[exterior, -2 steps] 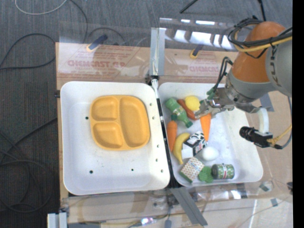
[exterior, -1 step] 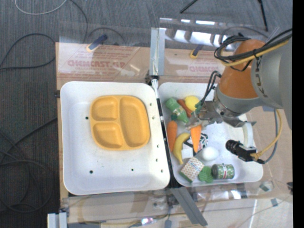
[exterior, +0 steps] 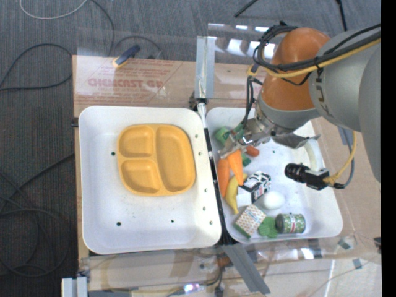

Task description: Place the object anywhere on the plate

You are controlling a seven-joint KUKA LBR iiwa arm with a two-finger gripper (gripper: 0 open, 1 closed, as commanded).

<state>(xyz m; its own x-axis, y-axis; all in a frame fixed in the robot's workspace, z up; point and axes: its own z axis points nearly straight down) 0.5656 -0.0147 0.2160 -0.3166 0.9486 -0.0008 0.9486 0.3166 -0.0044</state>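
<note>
Two shallow white bins sit side by side on the bench. The right bin carries the loose objects, crowded toward its left wall: an orange carrot lying lengthwise by that wall, a yellow banana just below and touching it, a black-and-white patterned piece beside both, a white egg next to that, and a checked box, a flat green disc and a green can lying on its side along the near edge. A small green piece rests near the bin's far left corner, and a small red-orange piece lies just right of the carrot's upper end. The gripper hangs low over that far left area, directly above the carrot's top end; whether its fingers are spread or pressed together cannot be told, and nothing is seen held. The left bin bears the orange three-compartment plate, set toward its far right part, well apart from the objects.
</note>
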